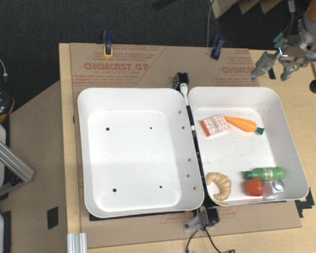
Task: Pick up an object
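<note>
Glossy plastic crowds the right bin's (284, 121) lower corner: a red tomato (254, 186), a green bottle (264, 173), and a tan croissant (219, 185) left of them. Mid-frame lie a smooth tapered carrot (241, 123) and a small carton (215, 125). My gripper (276, 66) hangs upper right, fingers spread, holding nothing; I judge the pick unstarted, needing descent next.
</note>
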